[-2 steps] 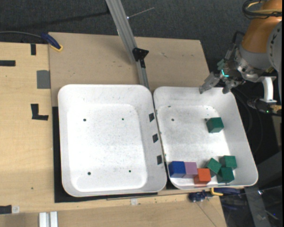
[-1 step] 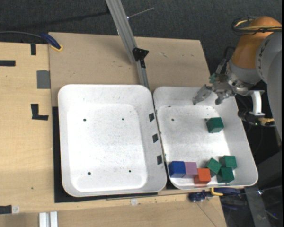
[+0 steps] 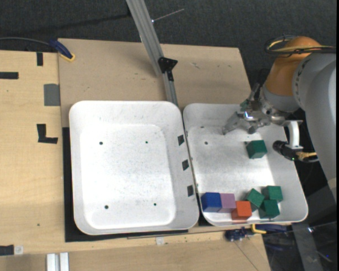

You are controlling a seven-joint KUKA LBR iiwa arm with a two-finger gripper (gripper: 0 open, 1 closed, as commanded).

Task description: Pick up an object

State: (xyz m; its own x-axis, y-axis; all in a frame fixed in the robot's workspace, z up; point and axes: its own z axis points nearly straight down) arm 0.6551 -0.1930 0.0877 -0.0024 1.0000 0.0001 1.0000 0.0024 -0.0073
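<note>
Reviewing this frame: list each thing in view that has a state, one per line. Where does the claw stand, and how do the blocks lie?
claw: over the right bin's far end, nothing seen between its fingers
lone green block: flat on the right bin floor, apart from the others
block cluster: packed along that bin's near wall
left bin: level on the bench

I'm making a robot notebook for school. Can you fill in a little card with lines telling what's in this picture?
bins: left bin, right bin, both white, side by side
gripper: over the right bin's far end
lone block: green block, just below the gripper
front row in right bin: blue block, purple block, orange block, three green blocks
</note>
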